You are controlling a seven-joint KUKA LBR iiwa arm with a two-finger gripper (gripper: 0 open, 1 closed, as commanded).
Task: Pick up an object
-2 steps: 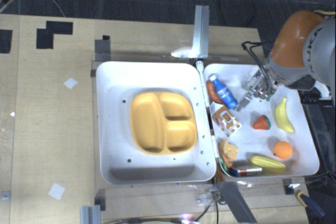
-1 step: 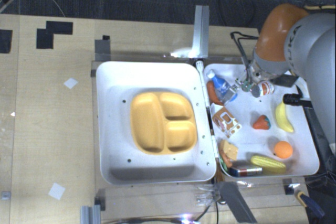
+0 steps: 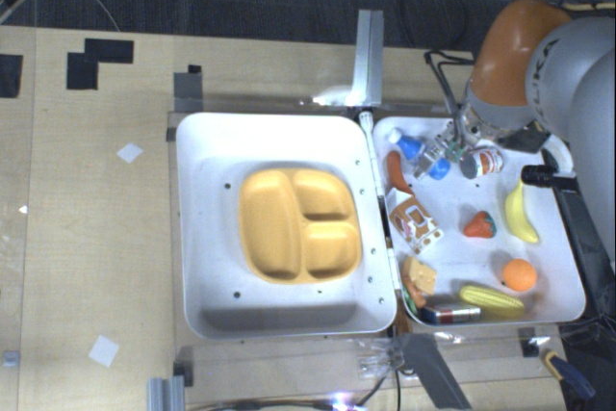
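Observation:
My gripper point(image 3: 449, 149) hangs low over the back of the right bin point(image 3: 558, 303), under the grey arm with its orange band point(image 3: 510, 53). Right beside its tip lies a small blue bottle point(image 3: 423, 159) with a light cap end at the left. A red and white can point(image 3: 487, 162) lies just right of the gripper. Nothing is visibly lifted off the bin floor. A red sausage point(image 3: 396, 171) lies left of the bottle by the bin wall.
The right bin also holds a brown and white box point(image 3: 415, 222), a strawberry point(image 3: 478, 225), a banana point(image 3: 521, 214), an orange point(image 3: 519, 274), a corn cob point(image 3: 492, 298), a dark marker point(image 3: 449, 312) and a bread piece point(image 3: 420, 277). A yellow divided tray point(image 3: 296, 224) sits in the left bin point(image 3: 207, 207).

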